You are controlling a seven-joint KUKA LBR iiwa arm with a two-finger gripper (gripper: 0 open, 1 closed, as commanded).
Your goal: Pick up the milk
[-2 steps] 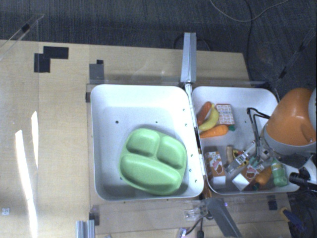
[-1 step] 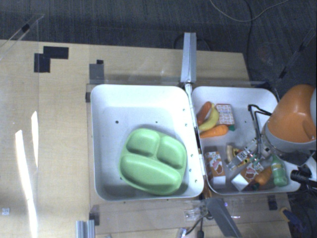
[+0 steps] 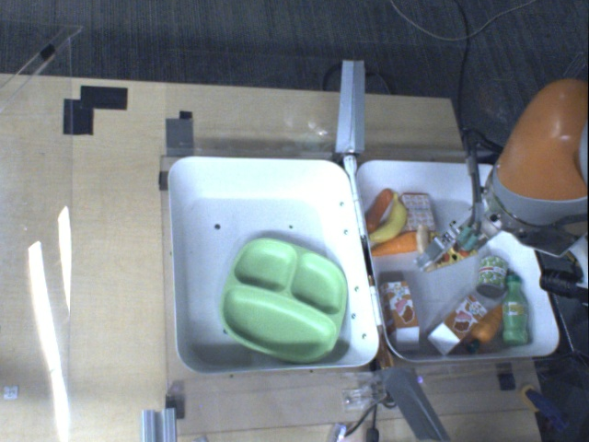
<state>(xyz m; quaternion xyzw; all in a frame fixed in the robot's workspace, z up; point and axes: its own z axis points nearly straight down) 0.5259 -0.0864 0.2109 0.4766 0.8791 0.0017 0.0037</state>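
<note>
Right bin (image 3: 548, 341), milk (image 3: 463, 321), left bin (image 3: 189, 247), green plate (image 3: 285, 298)

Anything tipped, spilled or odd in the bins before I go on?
No spill that I can see. The green tray sits skewed in the left bin. In the right bin, cartons and a green bottle lie jumbled on their sides.

Wooden bench (image 3: 110, 247) bears two white bins (image 3: 189, 274) side by side; black marks (image 3: 92, 107), perhaps tape.

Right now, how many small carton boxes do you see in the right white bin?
2. One small brown-and-white carton lies by the right white bin's left wall; the other carton lies tilted near its front edge. The arm may hide more.
</note>
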